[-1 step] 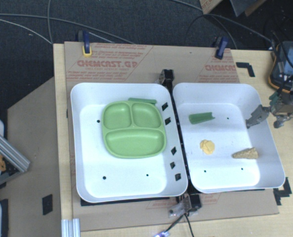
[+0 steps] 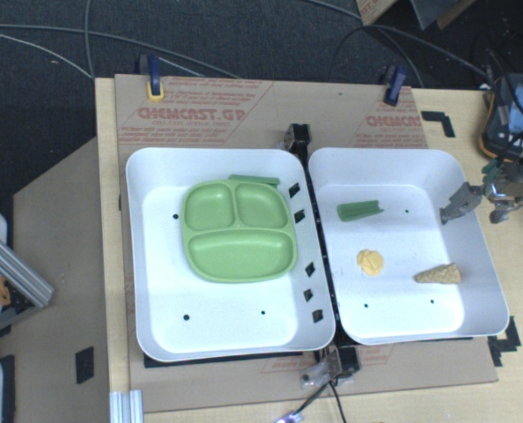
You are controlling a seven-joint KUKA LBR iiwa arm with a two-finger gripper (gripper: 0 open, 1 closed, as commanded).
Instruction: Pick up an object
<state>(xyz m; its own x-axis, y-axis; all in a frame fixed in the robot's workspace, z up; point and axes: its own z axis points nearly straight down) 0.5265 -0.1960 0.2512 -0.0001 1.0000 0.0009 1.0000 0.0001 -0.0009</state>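
Two white bins sit side by side on the bench. The left bin bears a green divided plate, with a thin green strip tucked just beyond its rim at twelve o'clock. The right bin has the loose pieces, spread well apart, which by my reading leaves room to come down on any one of them: a green block at about ten o'clock from the bin's middle, a yellow lump near the middle, and a tan wedge at about four o'clock. The gripper hangs over that bin's right rim at about two o'clock, with nothing between its fingers; how wide it stands I cannot tell. The tan wedge lies nearest it.
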